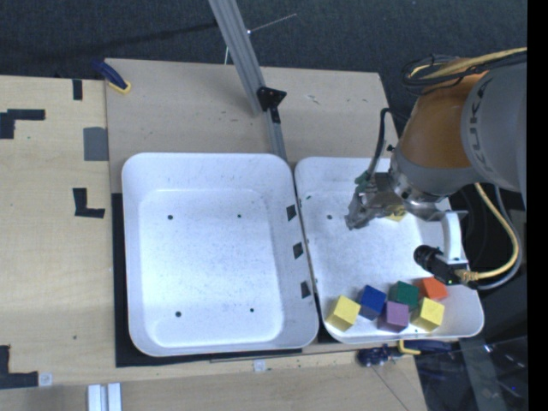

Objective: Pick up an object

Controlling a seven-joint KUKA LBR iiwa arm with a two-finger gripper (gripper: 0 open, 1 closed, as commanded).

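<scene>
two-finger metal gripper (358, 216) hovering over right white bin (342, 255), closure unclear | small blue cube (372, 300) looking light, rigid; gripping flat sides

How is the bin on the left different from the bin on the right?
The left white plastic bin is the larger-looking one and shows bare floor with small dark dots, while the right white plastic bin holds a cluster of small coloured blocks near its front edge. The gripper is over the right bin, not the left bin. Both are shallow, white and sit side by side.
</scene>
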